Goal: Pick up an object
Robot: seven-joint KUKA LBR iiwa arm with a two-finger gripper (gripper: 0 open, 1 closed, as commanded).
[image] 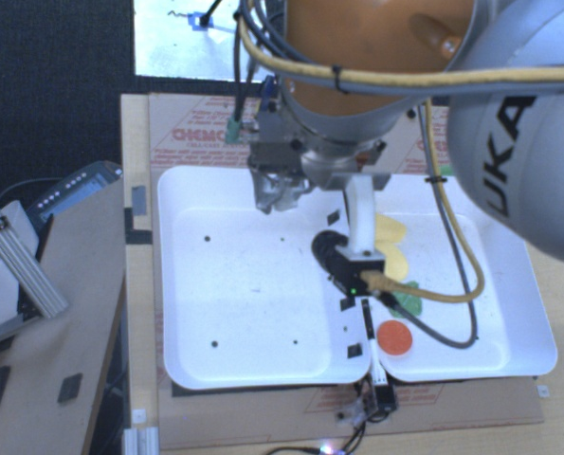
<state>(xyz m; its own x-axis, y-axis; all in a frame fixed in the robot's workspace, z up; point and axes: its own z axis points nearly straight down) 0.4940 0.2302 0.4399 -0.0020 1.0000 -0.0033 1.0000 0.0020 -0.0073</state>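
My gripper (280,197) hangs under the big orange and grey wrist, above the far right part of the left bin (196,282). I see nothing held under it. In the right bin (509,292) lie a pale yellow object (391,233), a green object (407,299) partly hidden by a cable, and an orange-red disc (393,337) near the front. All three lie to the right of the gripper and closer to the front.
A white bracket with a black cable (343,259) hangs from the wrist over the divide between the bins. A yellow hose (433,295) loops across the right bin. A grey device (78,190) and a metal rail (16,263) stand to the left of the bench.
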